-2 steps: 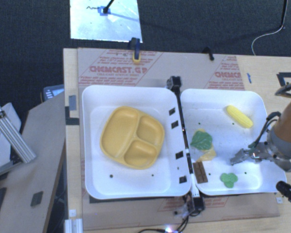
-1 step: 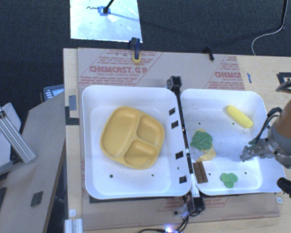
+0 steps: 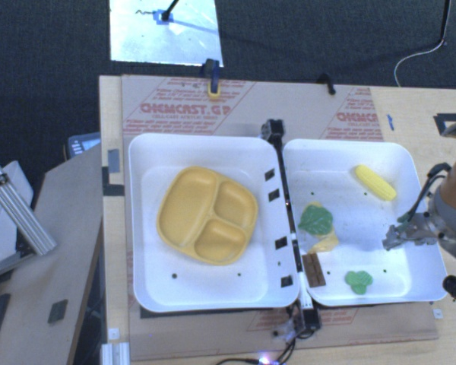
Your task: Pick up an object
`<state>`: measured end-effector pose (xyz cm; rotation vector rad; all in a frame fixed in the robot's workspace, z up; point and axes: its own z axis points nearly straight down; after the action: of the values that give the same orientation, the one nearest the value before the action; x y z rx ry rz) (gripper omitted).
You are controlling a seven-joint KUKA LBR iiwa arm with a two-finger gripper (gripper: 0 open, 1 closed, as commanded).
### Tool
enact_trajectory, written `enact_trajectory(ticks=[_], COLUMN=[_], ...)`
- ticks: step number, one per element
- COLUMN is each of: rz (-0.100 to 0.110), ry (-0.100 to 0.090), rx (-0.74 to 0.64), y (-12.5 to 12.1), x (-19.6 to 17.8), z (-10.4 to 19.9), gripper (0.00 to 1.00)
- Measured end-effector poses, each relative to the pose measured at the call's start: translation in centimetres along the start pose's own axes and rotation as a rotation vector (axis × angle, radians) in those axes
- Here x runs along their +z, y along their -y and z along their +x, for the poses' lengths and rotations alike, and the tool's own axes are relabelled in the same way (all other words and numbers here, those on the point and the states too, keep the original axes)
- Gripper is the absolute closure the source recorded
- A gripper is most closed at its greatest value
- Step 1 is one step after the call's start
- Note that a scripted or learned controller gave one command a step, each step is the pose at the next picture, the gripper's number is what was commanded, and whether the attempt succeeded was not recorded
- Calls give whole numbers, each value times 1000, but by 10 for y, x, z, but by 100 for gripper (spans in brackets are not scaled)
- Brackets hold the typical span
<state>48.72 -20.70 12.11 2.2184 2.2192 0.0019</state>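
Right now the pincer (image 3: 393, 239) sits low at the right side of the right bin (image 3: 342, 152), reaching in from the arm (image 3: 450, 226) at the picture's edge, and nothing is seen between its tips; whether they stand apart or together is too small and dark to tell. No single target is set by the task, so any of the loose items will do. The nearest are the small green piece (image 3: 358, 281) near the bin's front edge and the yellow corn cob (image 3: 375, 182) toward the back right; both lie apart from the pincer, with bare white floor under and around it. The likeliest failure, as I judge it, is a close on that empty floor, since the pincer is beside no item. A second risk is the bin's right wall: the pincer is close to it, and a slanted approach could catch the rim or shove the bin on the desk (image 3: 182, 109). The corn cob is rounded and may roll or squirt out of a pinch made across its ends. The green leafy piece (image 3: 316, 220) lies on a pale yellow piece (image 3: 324, 242) near the divider, so a grab there could lift two or only nudge them against the wall. A brown block (image 3: 313, 269) lies at the front left corner, tight to the wall, hard to straddle. The left bin (image 3: 148, 268) holds just a yellow divided plate (image 3: 207, 214), broad and flat, a poor fit for a narrow pinch.
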Motion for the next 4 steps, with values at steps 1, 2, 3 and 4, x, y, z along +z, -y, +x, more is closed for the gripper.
enact_trajectory(ticks=[1, 2, 3, 4], rz=[-16, 5, 3, 4], ry=[6, -3, -2, -2], rx=[-5, -1, -4, -1], y=[-3, 1, 0, 0], x=[-158, -90, -74, -57], z=[-1, 1, 14, 12], gripper=[100, 100, 100, 100])
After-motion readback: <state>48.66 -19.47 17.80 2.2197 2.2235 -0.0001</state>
